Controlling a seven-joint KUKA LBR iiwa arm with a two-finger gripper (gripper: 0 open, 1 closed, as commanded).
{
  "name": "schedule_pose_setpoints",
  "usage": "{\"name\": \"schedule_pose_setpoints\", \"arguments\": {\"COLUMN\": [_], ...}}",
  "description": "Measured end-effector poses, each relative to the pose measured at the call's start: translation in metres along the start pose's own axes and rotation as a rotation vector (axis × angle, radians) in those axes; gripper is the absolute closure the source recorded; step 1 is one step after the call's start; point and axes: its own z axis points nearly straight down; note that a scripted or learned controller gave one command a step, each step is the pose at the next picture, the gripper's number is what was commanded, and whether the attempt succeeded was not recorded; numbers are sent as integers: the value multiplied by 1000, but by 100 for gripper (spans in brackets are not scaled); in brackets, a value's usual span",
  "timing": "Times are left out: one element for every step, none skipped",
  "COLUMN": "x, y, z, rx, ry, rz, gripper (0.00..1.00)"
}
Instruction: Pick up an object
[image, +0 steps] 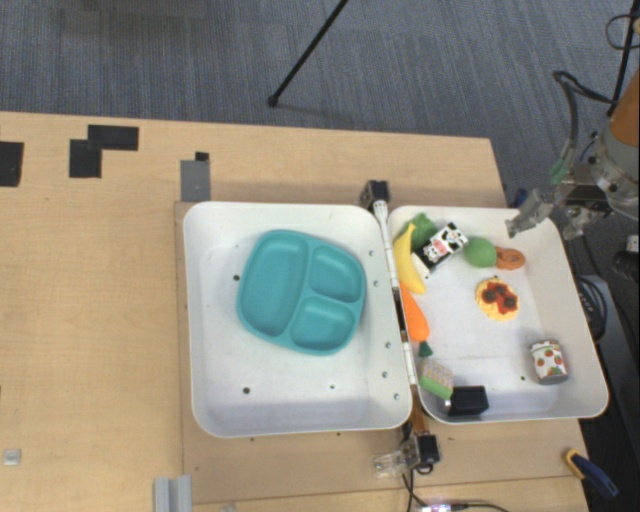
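The right bin (575, 330) holds several small toys. A yellow banana (407, 262) and an orange carrot (414, 315) lie along its left wall. A black-and-white cow toy (442, 244) sits near the back, beside a green piece (480, 252) and an orange-red piece (511, 259). A small pizza slice (498, 298) lies in the middle, a printed can (548, 361) at the right front, and a black block (467, 400) at the front left. My gripper (527, 215) hovers over the bin's back right corner, above and right of the orange-red piece, with nothing visibly in it.
The left bin (215, 400) carries a teal divided plate (301, 290). A metal divider (392, 290) runs between the bins. Cables and the arm's base (610, 170) crowd the right edge. Bare wooden bench (90, 320) spreads to the left.
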Motion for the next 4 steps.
{"name": "schedule_pose_setpoints", "arguments": {"x": [8,-39,-39,-40], "y": [-44,-112,-117,-115], "z": [178,183,184,173], "rx": [4,0,-12,-16], "ry": [2,2,-1,-4], "rz": [3,1,0,1], "gripper": [0,0,0,100]}}
